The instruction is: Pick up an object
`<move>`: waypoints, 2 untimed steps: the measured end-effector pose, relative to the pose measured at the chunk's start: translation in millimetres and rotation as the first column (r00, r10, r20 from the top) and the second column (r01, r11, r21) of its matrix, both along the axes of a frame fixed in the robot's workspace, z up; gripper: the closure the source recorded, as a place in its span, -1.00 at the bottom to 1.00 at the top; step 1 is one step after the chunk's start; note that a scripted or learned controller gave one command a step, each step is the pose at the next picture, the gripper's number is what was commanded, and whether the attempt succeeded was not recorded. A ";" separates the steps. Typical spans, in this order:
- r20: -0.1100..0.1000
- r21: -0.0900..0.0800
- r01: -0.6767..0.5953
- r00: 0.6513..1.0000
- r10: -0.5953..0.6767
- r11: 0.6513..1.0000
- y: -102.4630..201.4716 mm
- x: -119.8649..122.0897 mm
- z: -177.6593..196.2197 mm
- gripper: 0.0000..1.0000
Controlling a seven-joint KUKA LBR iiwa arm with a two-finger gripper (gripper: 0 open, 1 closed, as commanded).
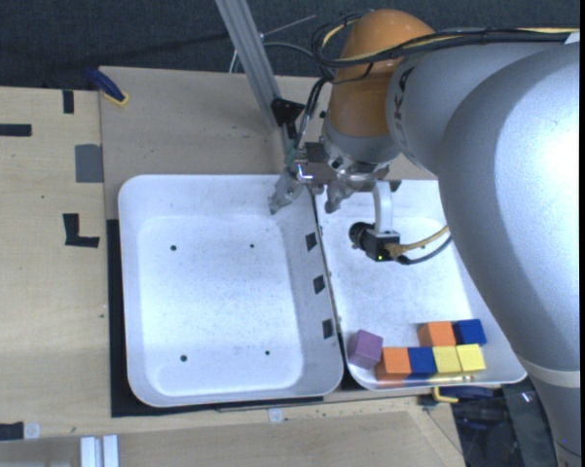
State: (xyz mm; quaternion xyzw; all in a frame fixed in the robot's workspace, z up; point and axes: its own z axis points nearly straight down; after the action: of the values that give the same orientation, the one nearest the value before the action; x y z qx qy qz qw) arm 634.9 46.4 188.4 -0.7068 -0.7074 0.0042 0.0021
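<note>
Several coloured blocks lie packed together at the near end of the right bin point(414, 295): a purple cube point(366, 346), an orange block point(396, 360), a blue block point(421, 360), yellow blocks point(457, 358), plus another orange block point(435, 335) and a blue one point(468, 332) behind them. My gripper point(307, 200) hangs over the far end of the divider between the two bins, well away from the blocks. Its fingers are spread open, with nothing between them.
The left bin point(214, 280) sits beside the right one. A grey metal bar point(243, 37) slants down to the bins' far edge. A black connector on a cable point(372, 241) dangles under the wrist. The arm's bulk covers the right side.
</note>
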 end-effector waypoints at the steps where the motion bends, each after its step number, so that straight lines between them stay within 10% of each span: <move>1: 0.004 0.001 -0.001 1.000 0.001 1.000 17.4 -35.4 3.1 -1.00; 2: 0.008 0.003 -0.002 1.000 0.002 1.000 18.1 -19.0 3.0 -1.00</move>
State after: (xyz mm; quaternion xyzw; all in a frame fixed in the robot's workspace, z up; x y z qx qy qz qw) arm 615.9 64.4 191.4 -0.7060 -0.7082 0.0003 0.0006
